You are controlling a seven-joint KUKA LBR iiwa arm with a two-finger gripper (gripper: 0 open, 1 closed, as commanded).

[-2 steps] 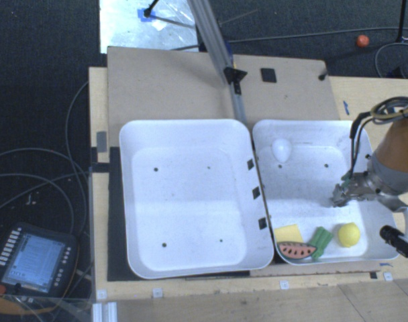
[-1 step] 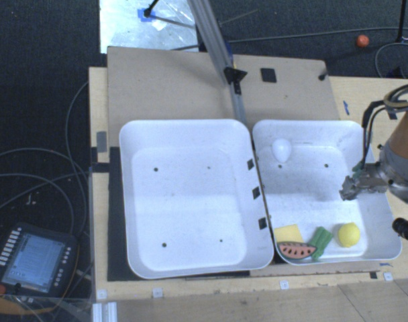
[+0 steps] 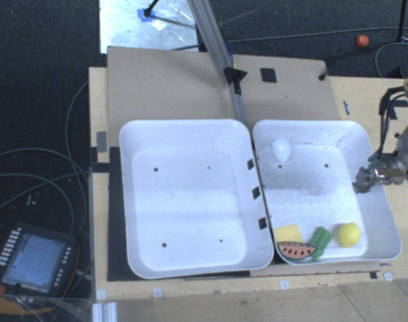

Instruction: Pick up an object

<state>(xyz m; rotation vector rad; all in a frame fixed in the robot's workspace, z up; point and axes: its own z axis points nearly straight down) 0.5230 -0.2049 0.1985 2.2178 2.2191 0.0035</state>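
Note:
The right bin (image 3: 365, 146) holds several small items. A white egg-shaped object (image 3: 282, 150) lies near its far left side. Along its near edge sit a yellow block (image 3: 289, 233), a watermelon slice (image 3: 296, 250), a green piece (image 3: 320, 240) and a yellow lemon (image 3: 349, 234). My gripper (image 3: 365, 182) hangs over the right rim of that bin, above and to the right of the lemon. Nothing shows between its fingers.
The left bin (image 3: 133, 180) stands beside the right one, with black clips (image 3: 256, 192) along the shared edge. A slanted metal pole (image 3: 214, 35) crosses the back. A teach pendant (image 3: 33, 257) lies at the lower left, with cables around.

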